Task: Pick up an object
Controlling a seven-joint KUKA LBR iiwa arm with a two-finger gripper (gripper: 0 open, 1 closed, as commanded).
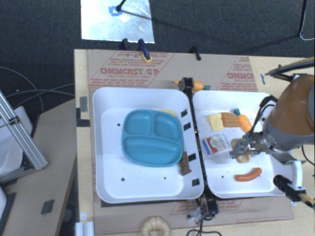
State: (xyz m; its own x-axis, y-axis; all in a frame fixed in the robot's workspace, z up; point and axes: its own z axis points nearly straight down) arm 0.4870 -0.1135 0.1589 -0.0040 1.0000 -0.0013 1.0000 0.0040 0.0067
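We found the pincer (242,149) low over a pale lump (241,157), just beyond the sausage (247,175); its opening unreadable. Sausage judged light, slick, best gripped mid-length.

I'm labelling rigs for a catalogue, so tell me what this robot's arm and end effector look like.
The arm is bulky and rounded, with a broad orange band above a grey wrist section. A black cable loops along its side. The end effector is a small cluster of grey and dark metal parts, too blurred to make out its details.
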